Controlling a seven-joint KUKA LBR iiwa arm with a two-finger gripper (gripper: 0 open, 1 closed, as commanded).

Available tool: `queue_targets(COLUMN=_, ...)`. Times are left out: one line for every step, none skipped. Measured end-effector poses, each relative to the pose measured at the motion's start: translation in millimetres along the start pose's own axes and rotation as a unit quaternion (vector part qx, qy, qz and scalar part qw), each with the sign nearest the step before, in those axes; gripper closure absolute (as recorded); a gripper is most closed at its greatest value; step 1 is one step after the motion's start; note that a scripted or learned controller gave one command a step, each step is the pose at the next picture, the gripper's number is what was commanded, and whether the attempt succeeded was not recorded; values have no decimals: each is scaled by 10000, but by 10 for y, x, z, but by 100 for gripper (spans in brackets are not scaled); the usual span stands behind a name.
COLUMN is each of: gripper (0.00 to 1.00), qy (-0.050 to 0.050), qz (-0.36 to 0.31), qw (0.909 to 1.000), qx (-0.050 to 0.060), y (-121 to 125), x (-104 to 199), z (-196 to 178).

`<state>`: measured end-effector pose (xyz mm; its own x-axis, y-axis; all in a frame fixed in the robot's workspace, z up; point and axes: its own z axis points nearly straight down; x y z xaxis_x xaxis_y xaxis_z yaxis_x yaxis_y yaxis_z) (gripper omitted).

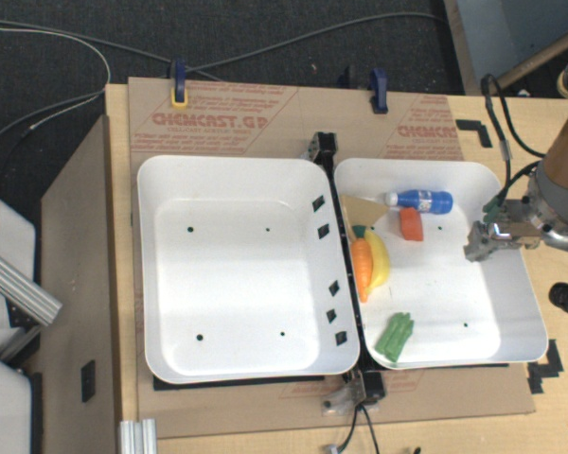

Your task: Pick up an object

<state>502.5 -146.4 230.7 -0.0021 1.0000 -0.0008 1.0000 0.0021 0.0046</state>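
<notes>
Claw (480, 245) at frame right, opening indeterminate; risk: misses orange block (412, 224), nudges blue bottle (421, 200) instead.

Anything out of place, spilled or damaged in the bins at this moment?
Nothing stands out. The blue bottle lies on its side beside the red block; the carrot, banana and green item lie loose in the right bin. The gripper sits at that bin's right edge.

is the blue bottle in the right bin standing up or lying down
Lying down: the blue plastic bottle rests lengthwise on the right white bin floor, its white cap pointing left.
</notes>
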Motion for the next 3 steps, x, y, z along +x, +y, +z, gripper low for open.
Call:
queue_targets(gripper=100, qy=20, qz=-18, qw=10000, qx=31, y=14, x=443, z=17)
queue_targets(gripper=100, qy=25, qz=-26, qw=10000, qx=42, y=-95, x=1058, z=63)
queue_targets(gripper=100, qy=20, qz=-21, qw=10000, qx=44, y=-104, x=1579, z=161)
